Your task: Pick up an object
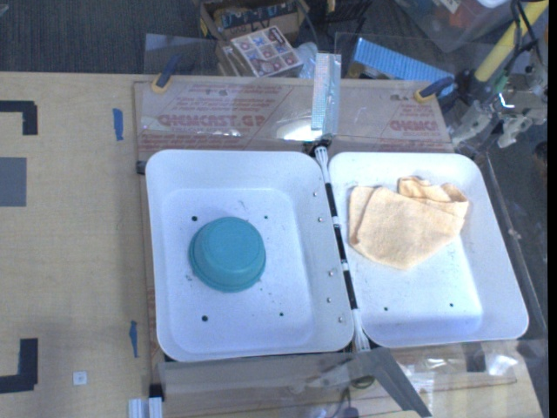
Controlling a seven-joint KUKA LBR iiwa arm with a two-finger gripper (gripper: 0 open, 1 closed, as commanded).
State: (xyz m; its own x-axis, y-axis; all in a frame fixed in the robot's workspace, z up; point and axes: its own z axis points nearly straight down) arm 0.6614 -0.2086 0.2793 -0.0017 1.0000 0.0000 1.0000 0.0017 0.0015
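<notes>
Grey arm's gripper: you can't tell its grip state from this view, so don't count anything as held. Nothing lies lifted off either bin floor.

Closest to the arm's side is the right bin [498, 313], white, shallow, rounded corners. A tan cloth [405, 221] lies in its far-left part, loosely folded, w/ a crumpled ridge along its far edge and a point facing the near side. The cloth's left edge sits just beside the bin's left wall; the rest of the floor is bare white w/ a few dark specks.

Between the bins runs a dark divider strip [336, 233], w/ small white fasteners along it.

The left bin [162, 174] holds a teal bowl [228, 252], upside down, base up, left of centre and resting flat on the floor. It's apart from all walls. Small dark dots are scattered around it.

Behind both bins a clear plastic sheet [228, 117] w/ red lettering lies flat, and a shiny metal strip [326, 94] stands near its middle. A blue clamp [432, 90] grips its far right corner; a yellow-handled one [163, 81] grips the far left.

The wooden bench [61, 259] carries blue tape bits [117, 123] and black corner marks [22, 117]. Beyond it, on the floor, sits a cardboard box [259, 26] w/ a printed sheet, plus a blue ribbed panel [392, 59].
</notes>
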